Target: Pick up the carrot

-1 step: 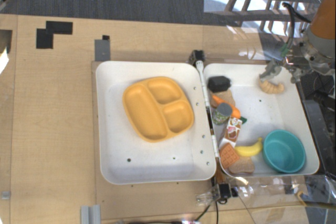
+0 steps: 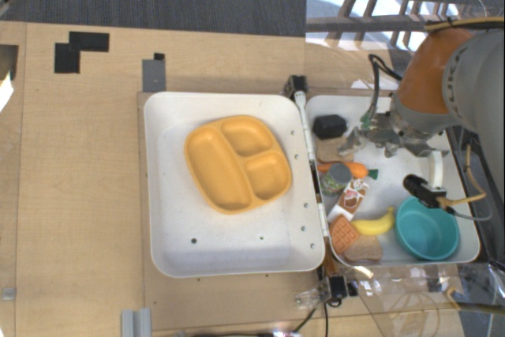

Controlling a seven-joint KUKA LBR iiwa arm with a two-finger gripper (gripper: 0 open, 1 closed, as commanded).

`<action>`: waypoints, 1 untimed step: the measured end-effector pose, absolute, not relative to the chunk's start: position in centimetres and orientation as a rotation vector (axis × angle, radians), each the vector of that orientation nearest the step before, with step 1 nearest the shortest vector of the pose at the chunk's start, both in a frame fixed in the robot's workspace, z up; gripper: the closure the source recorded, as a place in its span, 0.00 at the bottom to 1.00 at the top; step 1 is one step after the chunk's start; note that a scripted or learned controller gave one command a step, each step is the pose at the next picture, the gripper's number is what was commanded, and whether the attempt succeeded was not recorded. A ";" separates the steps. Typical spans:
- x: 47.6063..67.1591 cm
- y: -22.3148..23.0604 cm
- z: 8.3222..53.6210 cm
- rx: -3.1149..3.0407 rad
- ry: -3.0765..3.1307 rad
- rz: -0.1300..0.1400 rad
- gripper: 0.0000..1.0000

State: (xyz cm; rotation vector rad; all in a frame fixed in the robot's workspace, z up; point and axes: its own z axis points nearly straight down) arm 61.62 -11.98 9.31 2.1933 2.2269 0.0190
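Carrot (image 2: 357,169) lies left-right – green tip pointing right; gripper (image 2: 371,140) fingers: can't tell.

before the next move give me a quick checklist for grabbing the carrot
1. Carrot located: ok, orange piece in the right bin, near its left wall.
2. Gripper above the carrot: cannot tell, it sits close, up and to the right of it.
3. Carrot held: not ok, nothing seen between the fingers.
4. Room around the carrot: not ok, a round dark lid-like item and a small carton crowd it.
5. Teal bowl out of the way: ok, apart from the carrot.
6. Yellow divided plate: ok, in the left bin.
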 end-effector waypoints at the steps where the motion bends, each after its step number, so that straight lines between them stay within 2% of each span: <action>1: 58.7 -9.3 9.4 2.153 2.257 0.021 0.00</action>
